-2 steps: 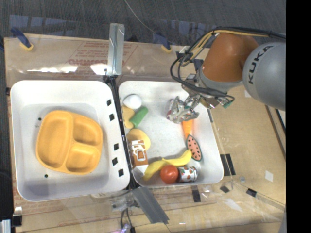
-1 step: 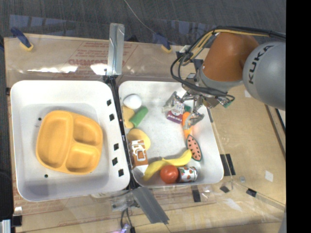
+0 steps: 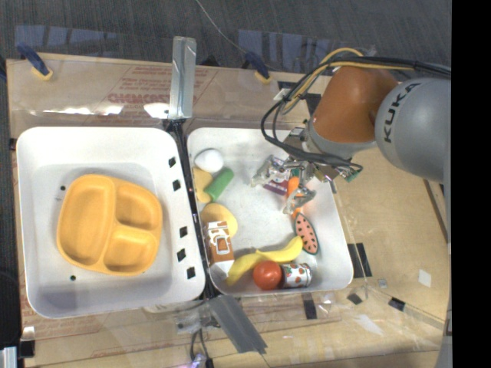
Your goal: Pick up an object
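Note:
My gripper (image 3: pixel 288 176) hangs low over the upper right part of the right bin (image 3: pixel 337 228), below the orange wrist band. A small orange piece (image 3: pixel 294 186) shows right under it, and I cannot tell whether it is held. Just below lie an orange carrot-like toy (image 3: pixel 299 200) and a red slice with dark seeds (image 3: pixel 307 234). To the left of the gripper are a white ball (image 3: pixel 209 159), a green cylinder (image 3: pixel 221 184) and a yellow piece (image 3: pixel 201 179). Along the front lie a banana (image 3: pixel 265 257), a red tomato (image 3: pixel 267 275) and a small can (image 3: pixel 298 275).
The left bin (image 3: pixel 31 152) holds a yellow divided tray (image 3: pixel 110 223). A yellow bread-like piece (image 3: pixel 219 216) and an orange-and-white box (image 3: pixel 220 241) lie by the right bin's left wall. Yellow and black cables (image 3: pixel 307 83) loop off the wrist above the bin's back edge.

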Robot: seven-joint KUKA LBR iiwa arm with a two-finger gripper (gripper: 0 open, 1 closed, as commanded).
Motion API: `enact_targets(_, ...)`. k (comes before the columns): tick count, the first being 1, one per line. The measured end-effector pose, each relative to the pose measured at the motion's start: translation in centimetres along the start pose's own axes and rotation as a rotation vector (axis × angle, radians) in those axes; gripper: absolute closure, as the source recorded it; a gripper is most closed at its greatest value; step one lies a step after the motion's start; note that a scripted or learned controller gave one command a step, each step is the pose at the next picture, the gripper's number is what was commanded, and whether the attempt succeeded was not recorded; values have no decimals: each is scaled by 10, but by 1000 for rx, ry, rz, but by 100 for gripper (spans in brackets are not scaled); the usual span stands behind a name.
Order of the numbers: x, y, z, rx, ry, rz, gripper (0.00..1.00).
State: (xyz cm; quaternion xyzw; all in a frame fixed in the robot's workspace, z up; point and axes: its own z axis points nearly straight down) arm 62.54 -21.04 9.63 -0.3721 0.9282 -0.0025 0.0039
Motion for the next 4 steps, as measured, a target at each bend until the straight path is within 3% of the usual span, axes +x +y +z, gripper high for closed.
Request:
enact_targets(1, -3, -2, -14, 7, -5, -4, 100)
enact_targets(2, -3, -2, -14, 7, -5, -4, 0)
enact_targets(3, 6, 7, 0, -1, 1, -7, 0)
enact_targets(4, 3, 7, -13, 3, -3, -12, 100)
